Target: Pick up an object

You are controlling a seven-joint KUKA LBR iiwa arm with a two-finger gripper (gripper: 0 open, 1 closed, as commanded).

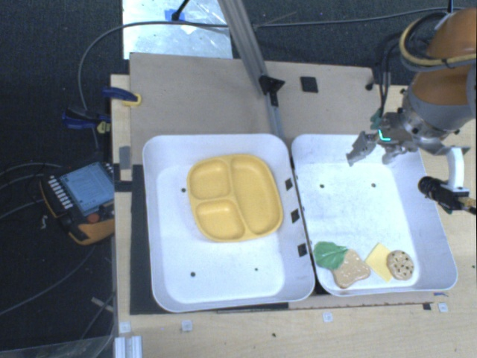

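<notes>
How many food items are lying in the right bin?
4, all near its front edge: a green leaf, a toast slice, a cheese slice and a cookie. None seems hidden.

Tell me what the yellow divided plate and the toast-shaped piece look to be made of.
Yellow divided plate: probably moulded plastic, smooth with a soft sheen, uniform colour, rounded compartment ridges. Toast-shaped piece: likely toy food in plastic or rubber, matte tan with a darker crust edge; too small to be sure.

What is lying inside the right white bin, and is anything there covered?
The right bin holds a green leaf, toast slice, cheese slice and cookie near its front edge. The toast overlaps the leaf's edge; the tool hangs above the bin's far side.
</notes>
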